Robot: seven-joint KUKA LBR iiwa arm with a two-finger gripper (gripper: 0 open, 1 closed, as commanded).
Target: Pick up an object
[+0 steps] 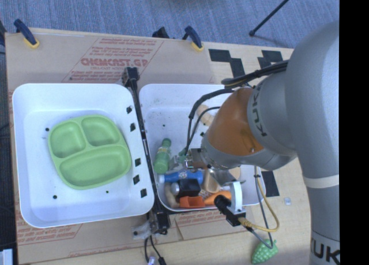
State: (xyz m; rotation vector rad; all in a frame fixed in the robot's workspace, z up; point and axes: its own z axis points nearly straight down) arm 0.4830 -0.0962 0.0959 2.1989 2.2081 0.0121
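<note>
A: We've got the gripper (199, 172) low in the right bin (167, 99), over the clutter at its near edge. Can't tell its state, the wrist blocks it.

B: We'd go for the green bottle (163, 155) beside the divider: light, stiff, probably slick plastic, so pinch the body crosswise.

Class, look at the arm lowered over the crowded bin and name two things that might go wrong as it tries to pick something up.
1. The green bottle, blue object and orange object lie packed together in the right bin, so the gripper may catch two things or nudge its target aside.
2. Loose cables hang by the wrist and might snag.
</note>
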